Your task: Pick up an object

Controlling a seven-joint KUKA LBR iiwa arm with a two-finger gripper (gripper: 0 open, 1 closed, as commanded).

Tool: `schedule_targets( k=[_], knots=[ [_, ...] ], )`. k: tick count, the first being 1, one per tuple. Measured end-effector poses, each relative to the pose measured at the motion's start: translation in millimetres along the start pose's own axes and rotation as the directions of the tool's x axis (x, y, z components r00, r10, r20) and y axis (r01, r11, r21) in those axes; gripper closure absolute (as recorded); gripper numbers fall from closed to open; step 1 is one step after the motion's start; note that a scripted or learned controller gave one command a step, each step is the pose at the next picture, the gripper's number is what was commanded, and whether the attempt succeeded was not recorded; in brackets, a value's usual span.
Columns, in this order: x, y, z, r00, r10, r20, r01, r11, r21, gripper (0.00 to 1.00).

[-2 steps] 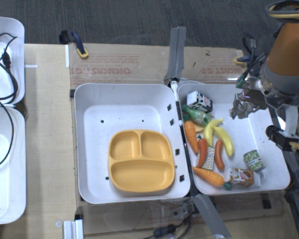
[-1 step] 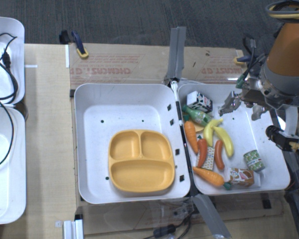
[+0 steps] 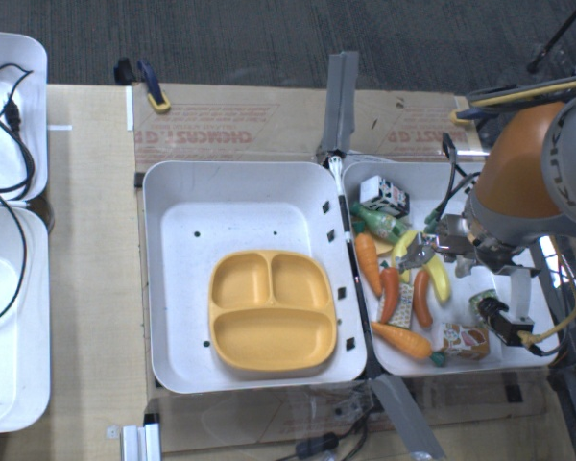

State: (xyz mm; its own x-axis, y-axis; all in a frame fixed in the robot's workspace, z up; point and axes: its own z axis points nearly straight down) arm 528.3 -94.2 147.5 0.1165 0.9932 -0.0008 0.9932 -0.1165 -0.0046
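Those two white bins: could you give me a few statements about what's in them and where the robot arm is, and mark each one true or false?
1. The yellow divided plate lies in the left bin. True.
2. The plate has five compartments. False: it has three, two at the top and one wide one below.
3. The gripper is over the right bin, among the toy foods. True.
4. The carrots lie on the plate. False: they lie in the right bin, beside the yellow banana.
5. A black-and-white patterned box sits at the far end of the right bin. True.
6. The arm reaches in over the left bin. False: it stays over the right bin.
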Motion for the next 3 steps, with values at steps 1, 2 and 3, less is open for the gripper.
schedule_targets(
  k=[1, 2, 3],
  knots=[
    [-35.4, -32.8, 53.1, 1.000, -0.027, -0.001, 0.027, 1.000, -0.008, 0.00],
    [-35.3, -32.3, 44.3, 1.000, -0.024, -0.002, 0.024, 1.000, -0.008, 1.00],
    [41.2, 26.9, -43.5, 0.998, -0.057, 0.001, 0.057, 0.998, -0.002, 1.00]
  ],
)
